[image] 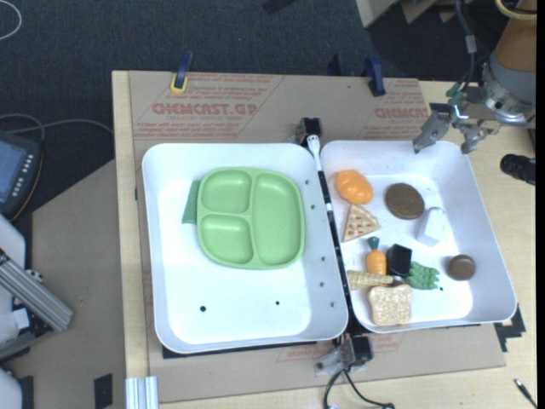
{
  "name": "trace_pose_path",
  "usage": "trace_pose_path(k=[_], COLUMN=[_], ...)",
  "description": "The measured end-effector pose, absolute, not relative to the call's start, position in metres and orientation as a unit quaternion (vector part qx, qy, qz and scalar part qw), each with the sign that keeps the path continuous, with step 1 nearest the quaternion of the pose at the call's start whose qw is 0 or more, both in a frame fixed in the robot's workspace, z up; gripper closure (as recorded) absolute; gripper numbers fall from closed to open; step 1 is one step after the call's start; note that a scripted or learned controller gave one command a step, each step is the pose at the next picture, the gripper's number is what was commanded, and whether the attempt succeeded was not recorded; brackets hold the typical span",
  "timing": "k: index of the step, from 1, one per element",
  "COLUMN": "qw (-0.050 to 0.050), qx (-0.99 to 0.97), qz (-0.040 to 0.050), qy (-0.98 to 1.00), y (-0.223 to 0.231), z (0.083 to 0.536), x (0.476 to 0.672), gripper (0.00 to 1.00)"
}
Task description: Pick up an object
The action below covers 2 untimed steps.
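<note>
Jaws spread wide and empty on the gripper above the far rim of the right bin, with toy food below: orange piece, brown disc, pizza slice, toast.

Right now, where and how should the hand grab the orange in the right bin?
Take the orange across its rounded middle, coming straight down. It sits apart from the pizza slice and brown disc, so fingers probably fit on both sides. The hand, open, hovers at the bin's far edge.
</note>
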State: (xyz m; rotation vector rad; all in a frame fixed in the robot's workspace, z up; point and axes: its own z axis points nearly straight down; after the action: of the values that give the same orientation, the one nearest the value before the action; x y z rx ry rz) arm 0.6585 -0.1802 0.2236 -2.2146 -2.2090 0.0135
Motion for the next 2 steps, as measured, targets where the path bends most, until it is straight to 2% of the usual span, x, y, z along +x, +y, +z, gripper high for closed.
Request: trace_pose_path(k=[1, 2], qw=[0.000, 0.003], qx=[-0.707, -0.707], qz=[0.0001, 0.0015], qy=[-0.707, -0.707], y=[-0.180, -0.172], z=[0.233, 0.174], x=[0.661, 0.658], gripper=[0.00, 0.00])
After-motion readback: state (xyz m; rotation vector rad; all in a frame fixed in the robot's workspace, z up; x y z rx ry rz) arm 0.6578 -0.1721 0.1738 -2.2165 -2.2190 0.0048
